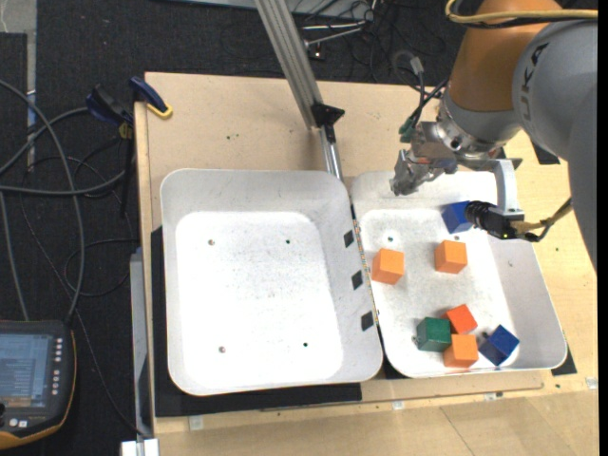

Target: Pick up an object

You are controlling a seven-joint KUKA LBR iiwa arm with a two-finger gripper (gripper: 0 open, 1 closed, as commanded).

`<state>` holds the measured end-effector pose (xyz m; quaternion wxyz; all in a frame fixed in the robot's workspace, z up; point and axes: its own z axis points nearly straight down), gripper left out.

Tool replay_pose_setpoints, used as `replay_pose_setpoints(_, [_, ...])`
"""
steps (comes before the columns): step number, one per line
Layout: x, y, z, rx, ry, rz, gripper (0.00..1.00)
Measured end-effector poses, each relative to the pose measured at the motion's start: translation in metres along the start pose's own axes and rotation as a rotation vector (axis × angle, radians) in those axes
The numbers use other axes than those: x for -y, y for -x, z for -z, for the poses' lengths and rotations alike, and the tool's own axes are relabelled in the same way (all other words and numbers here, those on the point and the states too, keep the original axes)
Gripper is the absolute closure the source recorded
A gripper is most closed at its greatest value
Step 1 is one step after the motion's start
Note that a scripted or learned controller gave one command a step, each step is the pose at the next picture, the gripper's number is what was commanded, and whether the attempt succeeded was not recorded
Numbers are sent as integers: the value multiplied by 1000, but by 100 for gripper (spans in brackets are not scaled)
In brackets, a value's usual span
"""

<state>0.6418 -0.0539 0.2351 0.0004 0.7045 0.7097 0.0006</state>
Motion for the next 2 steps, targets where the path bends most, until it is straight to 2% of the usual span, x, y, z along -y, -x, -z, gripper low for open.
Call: replay_pose_setpoints(2, [-8, -105, -15, -1, -2, 0, 100])
